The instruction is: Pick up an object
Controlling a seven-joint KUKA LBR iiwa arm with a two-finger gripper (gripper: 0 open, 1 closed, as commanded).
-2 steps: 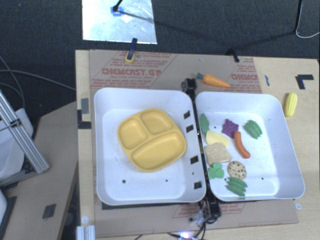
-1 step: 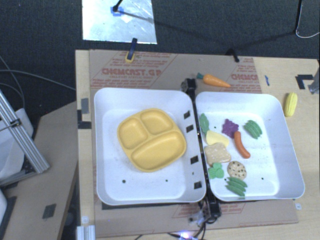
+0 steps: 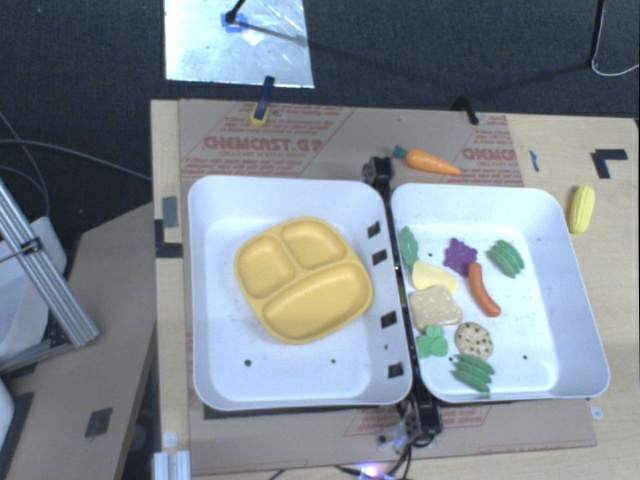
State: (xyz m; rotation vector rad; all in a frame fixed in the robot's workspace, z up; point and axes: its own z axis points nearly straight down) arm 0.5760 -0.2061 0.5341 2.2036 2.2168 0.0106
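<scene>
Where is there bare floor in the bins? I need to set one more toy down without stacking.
The right bin's right half, beyond the sausage and green pods, is bare. So are the left bin's margins around the yellow tray. It is crowded along the right bin's left side, near the cookie.

Yellow tray (image 3: 303, 278), white bins (image 3: 215, 368), orange carrot (image 3: 432, 161), purple grapes (image 3: 460, 255), choc-chip cookie (image 3: 473, 341)

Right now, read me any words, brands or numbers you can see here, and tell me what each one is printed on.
"CHEMCAST GP": red print on the brown board under the bins, behind the left bin; the last letters are blurry.
"CHEMC...": the same red print behind the right bin, cut off by the carrot.
More red print along the board's front edge is too blurred to read.
</scene>
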